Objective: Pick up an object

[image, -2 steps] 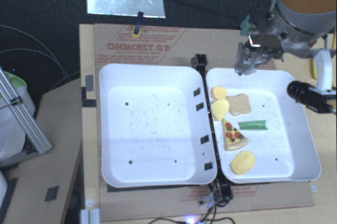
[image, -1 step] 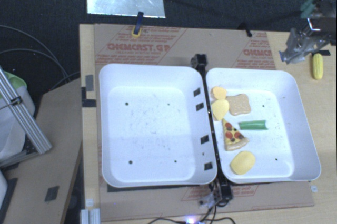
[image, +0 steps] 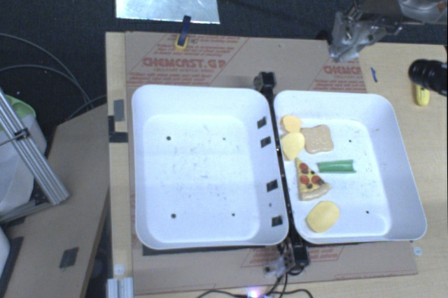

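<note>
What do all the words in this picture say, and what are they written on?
"CHEMCAST G9": red print, upside down, on the brown paper sheet under the two shallow white bins, above the left bin.
The same red print repeats above the right bin and along the sheet's lower edge, but it is too cut off or blurred there to read.
No other readable words, numbers or signs.

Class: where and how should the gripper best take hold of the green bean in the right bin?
Probably grip the green bean at its middle, coming straight down, fingers closing across its narrow width. It lies flat, lengthwise left to right, apart from the pizza slice.
</note>
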{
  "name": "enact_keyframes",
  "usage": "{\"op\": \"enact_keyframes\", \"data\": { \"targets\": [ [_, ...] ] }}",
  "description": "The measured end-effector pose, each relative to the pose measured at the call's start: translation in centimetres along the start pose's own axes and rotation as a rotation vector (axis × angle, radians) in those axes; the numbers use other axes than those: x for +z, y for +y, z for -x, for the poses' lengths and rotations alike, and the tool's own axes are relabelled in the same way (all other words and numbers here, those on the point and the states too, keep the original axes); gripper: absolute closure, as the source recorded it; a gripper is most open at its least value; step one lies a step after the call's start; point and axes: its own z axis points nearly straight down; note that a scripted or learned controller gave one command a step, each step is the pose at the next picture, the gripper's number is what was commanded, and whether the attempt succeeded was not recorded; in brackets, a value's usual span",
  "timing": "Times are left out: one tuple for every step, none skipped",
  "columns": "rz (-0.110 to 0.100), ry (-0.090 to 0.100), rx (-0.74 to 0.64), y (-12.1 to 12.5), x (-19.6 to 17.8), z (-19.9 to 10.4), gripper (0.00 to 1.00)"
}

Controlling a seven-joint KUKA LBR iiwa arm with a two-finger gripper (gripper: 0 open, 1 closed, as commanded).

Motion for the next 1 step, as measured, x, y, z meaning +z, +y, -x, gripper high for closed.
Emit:
{"op": "enact_keyframes", "data": {
  "targets": [
    [-0.001,0.001,-0.001,7.45,0.18,-7.58,1.0]
  ]
}}
